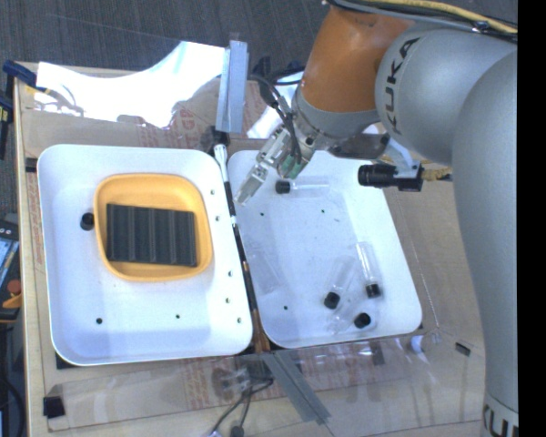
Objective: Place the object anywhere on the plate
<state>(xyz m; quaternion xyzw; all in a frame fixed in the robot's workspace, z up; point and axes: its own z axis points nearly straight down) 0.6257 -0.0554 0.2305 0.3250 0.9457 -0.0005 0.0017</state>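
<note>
The single overhead view is looking down at a slant on the bench (36, 126), which is carrying two shallow white bins side by side. The left bin (73, 326) is filling the left centre of the frame, and inside it a yellow plate (118, 194) is lying with a dark ribbed insert (155, 235) sitting on its middle. A small black item (87, 220) is resting on the bin floor just beside the plate's left edge.

The right bin (300, 244) is occupying the centre of the frame. In its lower right part, clear tubes with black caps (350, 294) are lying close together, well apart from the plate and in the other bin from it. These appear to be the objects of the task, and none is lying on the plate.

The grey arm (464, 107) with its orange band (350, 53) is reaching in from the upper right of the frame. The end effector (266, 173) is hanging over the upper left corner of the right bin, near the divide between the two bins. Its fingers (252, 188) are pointing down and to the left, seemingly slightly parted, with nothing visible between them. A small dark piece (282, 187) is sitting just beside them.
</note>
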